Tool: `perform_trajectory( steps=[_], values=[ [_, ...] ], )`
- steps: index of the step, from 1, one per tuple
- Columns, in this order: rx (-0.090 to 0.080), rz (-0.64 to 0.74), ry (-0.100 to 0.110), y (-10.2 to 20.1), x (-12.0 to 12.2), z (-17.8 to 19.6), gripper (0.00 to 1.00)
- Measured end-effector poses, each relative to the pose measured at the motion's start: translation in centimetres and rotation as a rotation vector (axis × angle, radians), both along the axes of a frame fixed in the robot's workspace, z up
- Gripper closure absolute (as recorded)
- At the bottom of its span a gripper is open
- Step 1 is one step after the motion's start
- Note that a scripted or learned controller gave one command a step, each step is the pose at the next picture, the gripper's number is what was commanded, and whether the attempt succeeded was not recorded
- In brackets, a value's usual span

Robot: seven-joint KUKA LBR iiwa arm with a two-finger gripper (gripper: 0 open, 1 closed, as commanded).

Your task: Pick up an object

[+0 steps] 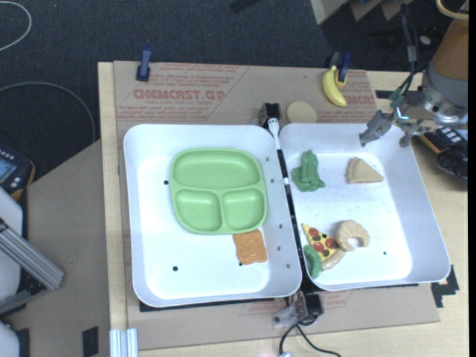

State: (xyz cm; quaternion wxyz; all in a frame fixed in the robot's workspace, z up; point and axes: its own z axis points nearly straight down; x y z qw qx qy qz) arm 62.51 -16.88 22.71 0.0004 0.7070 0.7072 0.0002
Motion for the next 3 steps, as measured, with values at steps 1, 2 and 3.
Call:
perform_trajectory(
  steps=[1, 2, 3],
  values=[
    [-0.001, 0.008, -0.021, 6.9, -1.9, 16.7, 0.00],
    [-0.002, 0.001, -0.006, 6.5, -2.0, 16.6, 1.00],
    [0.003, 0.003, 0.009, 10.6, -9.3, 12.0, 1.00]
  ],
)
